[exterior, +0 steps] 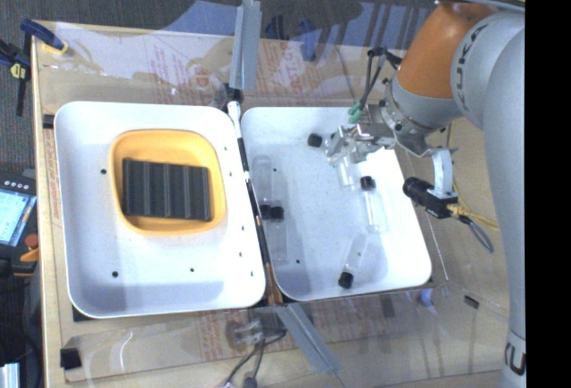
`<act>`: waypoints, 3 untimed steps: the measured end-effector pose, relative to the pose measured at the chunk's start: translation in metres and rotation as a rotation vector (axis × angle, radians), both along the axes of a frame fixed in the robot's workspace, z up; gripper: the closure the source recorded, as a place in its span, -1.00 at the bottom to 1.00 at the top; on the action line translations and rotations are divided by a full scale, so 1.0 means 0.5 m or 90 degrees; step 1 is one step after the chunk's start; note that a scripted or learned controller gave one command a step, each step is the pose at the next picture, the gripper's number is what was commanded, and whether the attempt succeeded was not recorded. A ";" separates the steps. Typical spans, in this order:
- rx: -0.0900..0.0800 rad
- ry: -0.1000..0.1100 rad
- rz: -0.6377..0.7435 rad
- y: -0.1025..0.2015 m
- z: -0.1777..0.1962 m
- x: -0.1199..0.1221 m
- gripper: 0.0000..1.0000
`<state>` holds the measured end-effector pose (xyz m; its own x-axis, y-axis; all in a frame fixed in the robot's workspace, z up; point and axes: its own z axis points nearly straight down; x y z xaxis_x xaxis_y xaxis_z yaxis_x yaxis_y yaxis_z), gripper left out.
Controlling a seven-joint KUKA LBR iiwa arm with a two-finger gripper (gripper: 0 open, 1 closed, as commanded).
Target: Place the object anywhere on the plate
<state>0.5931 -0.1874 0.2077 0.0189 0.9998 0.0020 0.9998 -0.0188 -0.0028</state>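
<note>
Pincer [346, 145] over the upper part of the right bin [303, 275], hanging from the grey arm [486, 65]; spread or pressed together, impossible to tell. Clear tubes with black caps scattered in that bin: one [371, 203] just below the pincer, another [355, 260] near the bottom, one [268, 199] along the left wall. Yellow plate [167, 150] with a dark ribbed insert in the left bin [89, 279], well apart.

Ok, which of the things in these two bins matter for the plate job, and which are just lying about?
Belongs to the job:
- yellow plate in the left bin, with a dark ridged block on it
- gripper over the right bin
- clear tubes with black caps in the right bin, likely the objects to move

Lying about:
- blue clamp at the bench corner
- small screen at the left edge
</note>
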 end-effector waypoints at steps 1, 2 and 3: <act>0.000 0.001 0.074 0.082 -0.039 -0.019 1.00; 0.000 0.000 0.074 0.082 -0.039 -0.019 -1.00; -0.001 -0.002 0.204 0.217 -0.031 0.052 -1.00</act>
